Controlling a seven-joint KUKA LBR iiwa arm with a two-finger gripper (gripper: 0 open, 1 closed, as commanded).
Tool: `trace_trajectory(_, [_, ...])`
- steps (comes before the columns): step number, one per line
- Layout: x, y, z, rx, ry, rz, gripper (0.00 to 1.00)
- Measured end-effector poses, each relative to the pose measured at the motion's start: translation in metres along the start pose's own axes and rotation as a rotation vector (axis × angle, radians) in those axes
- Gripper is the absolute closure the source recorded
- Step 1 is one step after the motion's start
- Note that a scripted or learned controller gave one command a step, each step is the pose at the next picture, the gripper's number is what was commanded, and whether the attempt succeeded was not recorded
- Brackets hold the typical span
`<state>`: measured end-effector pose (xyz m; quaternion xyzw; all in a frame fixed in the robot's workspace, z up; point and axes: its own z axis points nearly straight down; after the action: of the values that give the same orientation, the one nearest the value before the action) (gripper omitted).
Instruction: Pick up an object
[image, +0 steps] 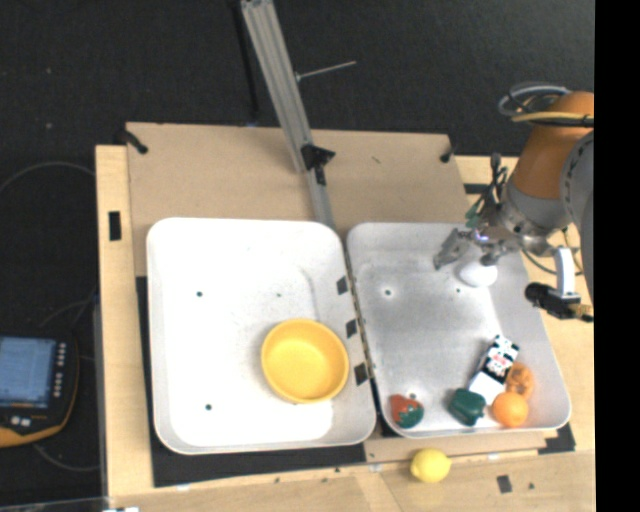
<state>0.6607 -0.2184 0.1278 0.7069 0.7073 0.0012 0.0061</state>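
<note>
White plastic everywhere, so the right bin (400, 250) washes things out a bit. From the overhead camera view, my gripper (470, 252) sits over the far right corner of that bin, and there's a small white rounded object (477, 272) right under it. I honestly can't tell if the thing is pinched in the gripper or just lying on the bin floor below it, because white on white at this angle is rough. Same goes for whether the gripper is spread or closed, I can't make that out.

What matters for the next move: that white object is basically directly below and a touch toward the camera from the gripper, so if it's not already held it's a near-straight drop. It looks roundish, no obvious long axis, so wrist angle shouldn't matter much.

Everything else is well apart, bunched at the near edge of the right bin: a red toy (405, 409), a dark green block (466, 405), two orange fruits (512, 398) and a black-and-white box (497, 361). The yellow bowl (304, 360) sits in the left bin (200, 260), and a lemon (430, 465) lies on the bench outside both.
</note>
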Motion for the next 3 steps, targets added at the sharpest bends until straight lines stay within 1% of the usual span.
trace_trajectory(1, [0.000, -0.001, 0.003, 0.005, 0.002, -0.001, 0.00])
trace_trajectory(2, [-0.003, -0.004, -0.008, 0.023, 0.001, -0.003, 1.00])
trace_trajectory(3, [-0.006, 0.009, -0.061, 0.002, 0.005, -0.004, 1.00])
